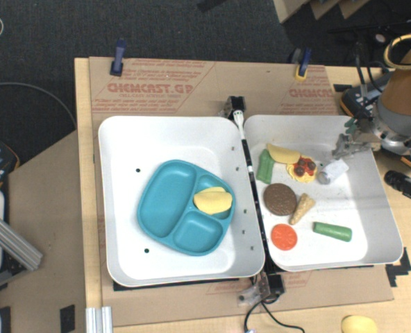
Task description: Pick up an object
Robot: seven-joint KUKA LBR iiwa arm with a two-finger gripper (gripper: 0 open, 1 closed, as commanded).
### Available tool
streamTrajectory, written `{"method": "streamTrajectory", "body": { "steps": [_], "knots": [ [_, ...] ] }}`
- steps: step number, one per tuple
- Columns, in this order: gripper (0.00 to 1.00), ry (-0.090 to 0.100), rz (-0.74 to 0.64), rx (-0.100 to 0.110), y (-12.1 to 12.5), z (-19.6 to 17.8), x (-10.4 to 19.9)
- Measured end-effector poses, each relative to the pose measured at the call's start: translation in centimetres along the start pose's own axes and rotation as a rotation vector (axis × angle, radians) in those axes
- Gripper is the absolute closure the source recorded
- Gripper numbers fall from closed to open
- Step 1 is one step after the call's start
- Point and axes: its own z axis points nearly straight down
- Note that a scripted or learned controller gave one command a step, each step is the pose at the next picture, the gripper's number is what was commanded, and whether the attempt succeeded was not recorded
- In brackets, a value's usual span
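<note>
This is looking like a robotics lab: a cardboard-covered table (191,82) is sitting on dark carpet (53,19), clamps (117,55) are pinning its top edge, cables (261,311) are trailing at bottom centre, and aluminium framing (11,245) is standing lower left.

Bare grey metal with a dull sheen is seen on the claw (328,172). Beneath it, the bin (372,248) is of smooth white plastic, faintly glossy. Just left of the claw, a pizza slice (303,167), banana (283,154) and green piece (264,166) look like matt moulded plastic. Lower left, a brown cookie (280,198) shows a rougher face. Far left, a teal tray (167,203) is of smooth satin plastic. The bench (157,85) appears as matt printed cardboard.
</note>
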Motion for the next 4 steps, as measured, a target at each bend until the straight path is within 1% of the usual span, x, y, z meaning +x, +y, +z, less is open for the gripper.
{"method": "streamTrajectory", "body": {
  "steps": [1, 2, 3, 4],
  "knots": [
    [1.00, 0.001, -0.001, 0.003, 1.7, -18.7, -0.1],
    [1.00, 0.014, 0.000, 0.035, 0.1, 3.5, 2.8],
    [1.00, 0.000, 0.001, 0.003, 1.7, -21.6, 0.6],
    [1.00, 0.017, 0.000, 0.041, -8.9, -11.4, 8.2]
  ]
}}
